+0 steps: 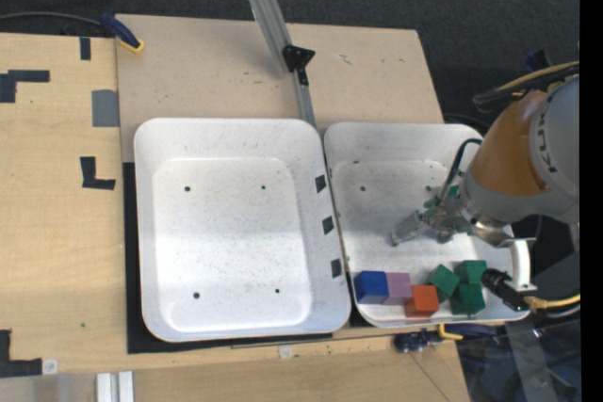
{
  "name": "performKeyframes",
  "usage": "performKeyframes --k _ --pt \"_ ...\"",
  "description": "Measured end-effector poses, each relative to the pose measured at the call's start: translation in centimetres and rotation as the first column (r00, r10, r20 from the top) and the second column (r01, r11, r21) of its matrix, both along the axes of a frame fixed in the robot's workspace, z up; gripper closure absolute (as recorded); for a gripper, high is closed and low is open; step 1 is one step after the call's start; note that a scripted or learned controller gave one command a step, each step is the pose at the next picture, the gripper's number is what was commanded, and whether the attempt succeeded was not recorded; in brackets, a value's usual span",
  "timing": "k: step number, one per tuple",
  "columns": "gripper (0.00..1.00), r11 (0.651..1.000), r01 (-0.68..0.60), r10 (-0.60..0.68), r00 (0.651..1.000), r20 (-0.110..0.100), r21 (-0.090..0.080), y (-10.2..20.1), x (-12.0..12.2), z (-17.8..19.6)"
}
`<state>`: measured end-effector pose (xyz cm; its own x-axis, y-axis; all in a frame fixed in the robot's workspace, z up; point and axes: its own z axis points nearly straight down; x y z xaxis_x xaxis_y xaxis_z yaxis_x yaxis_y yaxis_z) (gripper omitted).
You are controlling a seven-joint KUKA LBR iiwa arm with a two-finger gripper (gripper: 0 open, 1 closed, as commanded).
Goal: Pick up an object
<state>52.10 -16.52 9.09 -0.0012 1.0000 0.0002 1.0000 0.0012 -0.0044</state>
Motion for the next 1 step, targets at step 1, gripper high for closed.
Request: performKeyframes --k 1 --pt "1.00 1.000 -0.001 0.001 1.000 0.000 0.002 0.11 0.02 1.01"
